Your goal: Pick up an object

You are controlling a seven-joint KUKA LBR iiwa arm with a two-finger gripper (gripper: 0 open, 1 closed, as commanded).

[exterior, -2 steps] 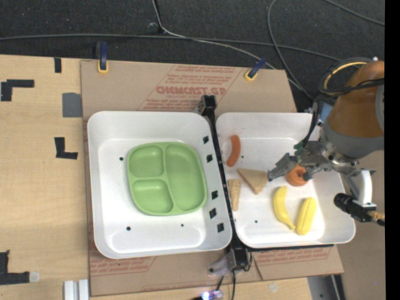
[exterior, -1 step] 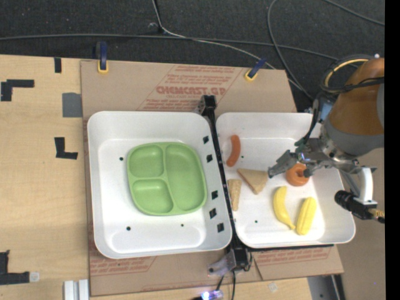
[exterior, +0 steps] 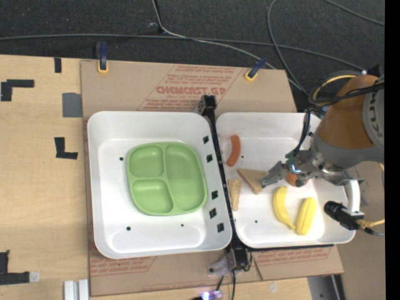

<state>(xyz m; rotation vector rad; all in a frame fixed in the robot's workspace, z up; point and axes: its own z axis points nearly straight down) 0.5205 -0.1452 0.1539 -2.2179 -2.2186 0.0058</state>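
A: What does the camera view show in the left bin (exterior: 100, 167)?

B: A green divided plate (exterior: 166, 178) lying flat near its middle, well apart from everything in the other bin.

A: And the right bin (exterior: 262, 122)?

B: Food pieces. A sausage (exterior: 233, 150) lies near the divider at the upper left. Below it a tan wedge (exterior: 250, 179), and just beside the divider a pale corn cob (exterior: 235, 194). Lower right, a banana (exterior: 282, 206) and a yellow corn cob (exterior: 305, 215) lie side by side, close but apart as far as I can tell.

A: Where is the arm?

B: It reaches in from the right, orange band above the wrist, and the gripper (exterior: 281, 172) sits low over the right bin — between the wedge and the banana.

A: Fingers open or closed?

B: Cannot tell. There is a small orange thing (exterior: 294, 179) right at the gripper's body, but whether it is held — unclear.
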